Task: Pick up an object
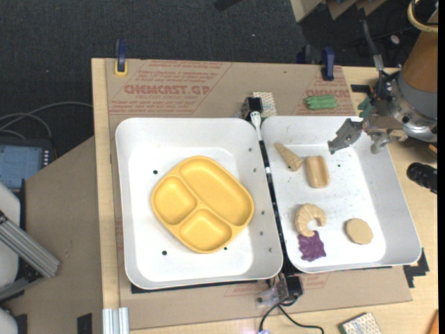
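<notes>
While the gripper (358, 139) hangs open and holds nothing, 5 toy foods lie below. The cone (290, 156) points up-left. The bread roll (317, 171) lies up-and-down.

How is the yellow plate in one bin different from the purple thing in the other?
The yellow divided plate is large, filling much of the left bin; the purple grape bunch is small, low in the right bin. The plate has smooth, rounded compartments; the grapes look lumpy and irregular. The plate lies alone; the grapes touch a croissant. Both rest flat in white bins.

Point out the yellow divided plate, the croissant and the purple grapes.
yellow divided plate (201, 202): camera view, central ridge.
croissant (309, 217): camera view, middle of curve.
purple grapes (311, 245): camera view, cluster centre.
</notes>
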Controlling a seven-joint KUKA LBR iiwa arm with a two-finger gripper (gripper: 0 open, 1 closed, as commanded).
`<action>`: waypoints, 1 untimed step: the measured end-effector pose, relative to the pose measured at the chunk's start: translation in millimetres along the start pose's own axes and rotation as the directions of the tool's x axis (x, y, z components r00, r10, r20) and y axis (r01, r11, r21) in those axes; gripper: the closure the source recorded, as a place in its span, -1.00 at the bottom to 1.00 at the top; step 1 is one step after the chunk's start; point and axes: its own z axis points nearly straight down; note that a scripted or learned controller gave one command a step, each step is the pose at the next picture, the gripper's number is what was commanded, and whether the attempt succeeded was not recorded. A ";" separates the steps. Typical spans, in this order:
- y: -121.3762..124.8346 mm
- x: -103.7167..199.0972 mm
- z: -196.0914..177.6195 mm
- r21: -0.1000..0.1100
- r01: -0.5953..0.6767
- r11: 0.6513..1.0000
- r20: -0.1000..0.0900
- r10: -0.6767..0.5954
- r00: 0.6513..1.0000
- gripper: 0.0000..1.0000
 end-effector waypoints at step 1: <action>47.9 -30.7 112.7 0.008 -0.002 1.000 0.000 0.002 1.000 -1.00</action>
